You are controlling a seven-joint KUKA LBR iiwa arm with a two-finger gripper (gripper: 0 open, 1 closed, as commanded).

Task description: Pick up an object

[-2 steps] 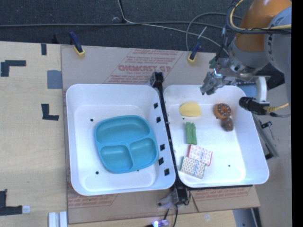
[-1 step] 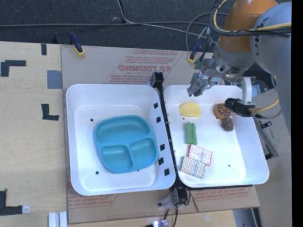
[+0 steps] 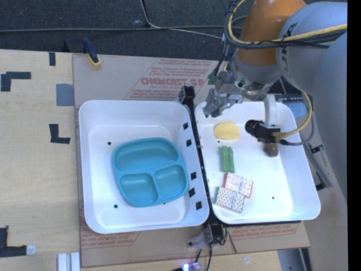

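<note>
My gripper (image 3: 216, 106) hangs over the far left corner of the right bin (image 3: 293, 205), just above and to the left of a yellow rounded object (image 3: 227, 131). Nothing shows in its grasp. In front of the yellow object lies a green stick-shaped item (image 3: 227, 158). Nearer the front edge lie two patterned packets, one pink and white (image 3: 237, 184) and one beige checked (image 3: 230, 200). A small brown object (image 3: 272, 149) sits to the right of the yellow one, partly under the arm's cable.
The left bin (image 3: 93, 117) holds a blue divided plate (image 3: 150, 170). A black divider (image 3: 194, 151) runs between the two bins. The arm's grey and orange body (image 3: 271, 21) covers the far right corner of the right bin.
</note>
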